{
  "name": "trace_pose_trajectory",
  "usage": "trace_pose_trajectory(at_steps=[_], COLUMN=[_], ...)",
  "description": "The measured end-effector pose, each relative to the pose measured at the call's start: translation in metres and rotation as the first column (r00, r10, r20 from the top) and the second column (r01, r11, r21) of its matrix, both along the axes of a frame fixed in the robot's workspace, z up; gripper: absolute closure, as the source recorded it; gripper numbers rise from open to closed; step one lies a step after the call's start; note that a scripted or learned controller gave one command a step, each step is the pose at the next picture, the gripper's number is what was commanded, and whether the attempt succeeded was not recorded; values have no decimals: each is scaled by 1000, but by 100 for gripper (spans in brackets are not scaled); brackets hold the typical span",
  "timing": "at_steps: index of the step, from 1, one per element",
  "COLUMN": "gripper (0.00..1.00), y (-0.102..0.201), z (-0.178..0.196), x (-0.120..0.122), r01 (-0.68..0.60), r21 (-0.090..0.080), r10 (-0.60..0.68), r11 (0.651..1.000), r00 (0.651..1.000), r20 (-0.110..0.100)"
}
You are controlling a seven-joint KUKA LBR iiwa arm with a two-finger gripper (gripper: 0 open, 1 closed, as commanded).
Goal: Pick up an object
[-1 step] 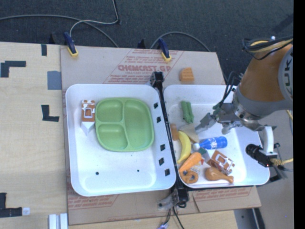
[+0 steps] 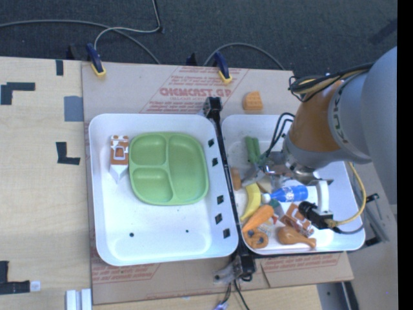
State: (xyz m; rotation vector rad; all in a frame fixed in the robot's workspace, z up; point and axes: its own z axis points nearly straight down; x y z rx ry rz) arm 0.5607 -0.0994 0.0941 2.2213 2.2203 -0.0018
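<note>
Objects for picking lay heaped in the right bin (image 2: 352,237): a banana (image 2: 251,200), a blue-and-white bottle (image 2: 290,194), a green piece (image 2: 251,149) and orange toys near the front wall. None was lifted; all appeared to rest on the bin floor. The gripper (image 2: 268,170) hung low over this pile, just above the banana, but the wrist hid its tip, so whether the jaws stood apart or together could not be told. Grasping and raising seemingly remained. Beside it, the left bin (image 2: 103,173) held a green divided plate (image 2: 169,168).

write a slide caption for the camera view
Arm's gripper lowered among toys in the right bin; green plate in the left bin.
</note>
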Motion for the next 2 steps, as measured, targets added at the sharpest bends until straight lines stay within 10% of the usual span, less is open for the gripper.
trace_pose_trajectory(at_steps=[1,2], gripper=[100,100], y=[2,65], z=[9,90], x=[0,13], r01=[-1,-3], r21=[2,2], r10=[1,3], r11=[1000,1000], r00=[1000,1000], r20=[-2,0])
